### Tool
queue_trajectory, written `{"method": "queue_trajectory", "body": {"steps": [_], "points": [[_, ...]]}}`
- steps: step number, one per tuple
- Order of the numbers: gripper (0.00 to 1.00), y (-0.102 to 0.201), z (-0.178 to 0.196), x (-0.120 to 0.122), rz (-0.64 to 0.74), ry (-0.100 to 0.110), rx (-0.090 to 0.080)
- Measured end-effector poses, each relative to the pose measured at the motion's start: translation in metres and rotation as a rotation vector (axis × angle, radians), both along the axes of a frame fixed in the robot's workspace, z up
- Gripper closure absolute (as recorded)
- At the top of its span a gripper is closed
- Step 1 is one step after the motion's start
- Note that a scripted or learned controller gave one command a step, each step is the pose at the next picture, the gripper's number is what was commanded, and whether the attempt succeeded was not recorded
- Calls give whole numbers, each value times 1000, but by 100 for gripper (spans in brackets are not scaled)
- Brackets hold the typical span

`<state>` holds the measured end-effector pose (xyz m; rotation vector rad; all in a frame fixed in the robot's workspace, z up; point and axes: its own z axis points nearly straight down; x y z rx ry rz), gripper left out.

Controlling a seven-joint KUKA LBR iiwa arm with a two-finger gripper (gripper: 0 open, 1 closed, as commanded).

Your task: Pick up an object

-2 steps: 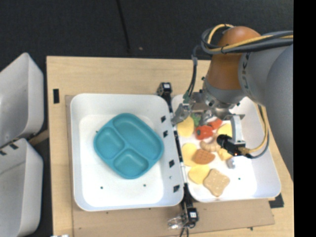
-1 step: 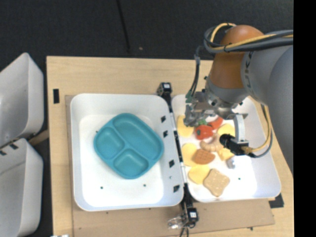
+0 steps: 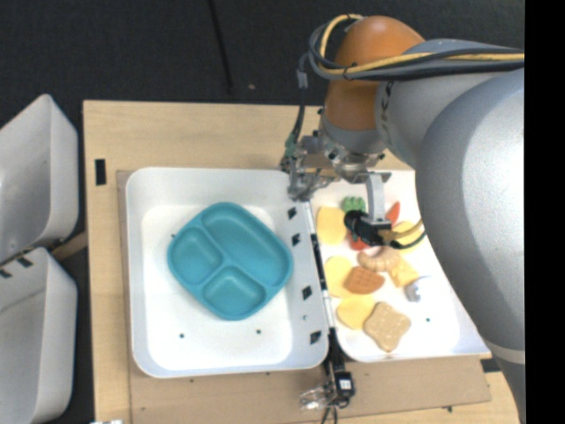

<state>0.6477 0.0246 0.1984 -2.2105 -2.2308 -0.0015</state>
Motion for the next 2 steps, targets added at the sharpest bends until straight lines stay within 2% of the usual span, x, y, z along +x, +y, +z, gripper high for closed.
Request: {"method": "queue_trajectory", "body": {"steps": [1,2], "points": [[100,19,0,-48,-3,6,-2],[100,23,10,-62,-4,3,-4]]}}
